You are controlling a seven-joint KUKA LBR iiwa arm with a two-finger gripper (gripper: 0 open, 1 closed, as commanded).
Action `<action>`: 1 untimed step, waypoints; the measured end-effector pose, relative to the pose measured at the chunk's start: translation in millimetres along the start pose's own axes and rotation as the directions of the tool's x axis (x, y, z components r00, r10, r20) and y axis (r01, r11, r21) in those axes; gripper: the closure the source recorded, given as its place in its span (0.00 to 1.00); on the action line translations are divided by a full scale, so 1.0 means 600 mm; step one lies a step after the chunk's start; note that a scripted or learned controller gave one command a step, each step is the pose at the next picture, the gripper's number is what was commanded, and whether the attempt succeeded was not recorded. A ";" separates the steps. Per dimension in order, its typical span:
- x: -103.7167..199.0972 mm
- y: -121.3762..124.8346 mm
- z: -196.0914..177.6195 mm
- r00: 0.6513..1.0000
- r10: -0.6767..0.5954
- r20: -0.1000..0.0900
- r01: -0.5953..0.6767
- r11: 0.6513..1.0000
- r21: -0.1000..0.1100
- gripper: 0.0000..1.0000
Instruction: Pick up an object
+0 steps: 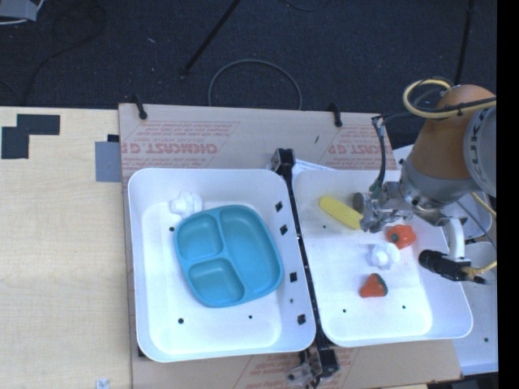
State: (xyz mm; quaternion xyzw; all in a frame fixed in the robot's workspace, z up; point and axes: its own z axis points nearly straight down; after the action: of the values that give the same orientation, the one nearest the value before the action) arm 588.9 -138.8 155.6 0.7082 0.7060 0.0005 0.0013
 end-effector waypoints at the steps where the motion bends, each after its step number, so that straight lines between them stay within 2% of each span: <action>1: -0.015 -0.004 -0.100 1.000 0.003 0.000 -0.003 1.000 -0.001 1.00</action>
State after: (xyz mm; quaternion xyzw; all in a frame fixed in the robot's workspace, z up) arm 586.1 -147.6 215.7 0.7093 0.7049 0.0009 0.0019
